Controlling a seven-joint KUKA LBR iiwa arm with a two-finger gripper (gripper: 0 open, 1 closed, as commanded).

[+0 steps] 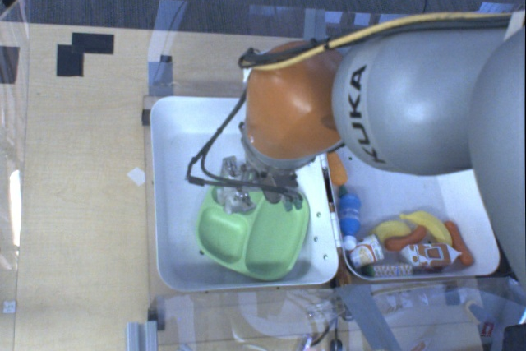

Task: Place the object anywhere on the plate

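Grey arm point(411, 94) over green plate point(253, 236).

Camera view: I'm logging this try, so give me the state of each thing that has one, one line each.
Plate: green, divided, lying flat in the left bin, nothing seen on its bare parts.
Gripper: low over the plate's back edge, fingers hidden.
Bottle: blue, lying in the right bin.
Banana: lying in the right bin among the other toy food.
Cable: hanging loose off the wrist.
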